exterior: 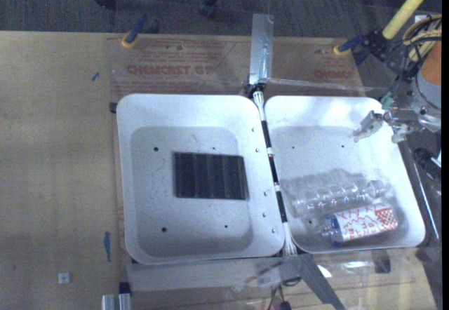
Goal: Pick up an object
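Looking down on your bench (pixel 49 161), you have two shallow white bins side by side. Taking the middle of the view as the dial's centre, the left bin (pixel 140 126) lies from about 7 to 10 o'clock, and a dark ribbed rectangular mat (pixel 210 175) sits flat on its floor. The right bin (pixel 316 126) lies at 3 to 5 o'clock, touching its neighbour along the centre seam.

Two things rest in the right bin, toward its 5 o'clock corner. A clear plastic bottle (pixel 337 193) lies on its side, slanting slightly. Just beside it, on the near side and touching or almost so, lies a smaller bottle with a red-and-white label (pixel 361 223), also on its side.

Your arm (pixel 431 84) enters at 3 o'clock, its orange band near the frame edge. The gripper (pixel 379 124) hangs over the right bin's far right rim at about 2 o'clock, well apart from both bottles. Its prongs are spread apart, with nothing between them.
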You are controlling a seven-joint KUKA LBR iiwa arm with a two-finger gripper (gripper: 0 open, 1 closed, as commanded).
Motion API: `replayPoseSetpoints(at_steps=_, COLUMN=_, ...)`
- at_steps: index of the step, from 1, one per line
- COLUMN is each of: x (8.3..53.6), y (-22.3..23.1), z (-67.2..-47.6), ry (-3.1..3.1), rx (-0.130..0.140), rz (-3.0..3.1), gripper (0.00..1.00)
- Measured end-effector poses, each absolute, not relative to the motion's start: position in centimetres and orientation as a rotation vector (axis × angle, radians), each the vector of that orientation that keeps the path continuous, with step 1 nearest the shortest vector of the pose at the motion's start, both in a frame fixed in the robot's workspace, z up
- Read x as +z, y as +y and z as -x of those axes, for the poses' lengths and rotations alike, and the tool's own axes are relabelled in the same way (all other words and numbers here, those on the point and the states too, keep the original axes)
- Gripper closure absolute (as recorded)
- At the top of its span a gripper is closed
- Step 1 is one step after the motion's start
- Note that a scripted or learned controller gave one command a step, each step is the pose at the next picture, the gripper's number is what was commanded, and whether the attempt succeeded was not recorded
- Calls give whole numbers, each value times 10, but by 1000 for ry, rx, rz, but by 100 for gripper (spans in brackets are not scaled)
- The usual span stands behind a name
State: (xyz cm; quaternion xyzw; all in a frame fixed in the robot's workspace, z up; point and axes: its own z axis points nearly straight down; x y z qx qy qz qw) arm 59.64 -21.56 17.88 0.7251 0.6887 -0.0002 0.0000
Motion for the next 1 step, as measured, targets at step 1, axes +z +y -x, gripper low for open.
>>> replayPoseSetpoints(at_steps=1, x=180, y=-209, z=-537, ry=2177, rx=0, rz=-2265, gripper=0)
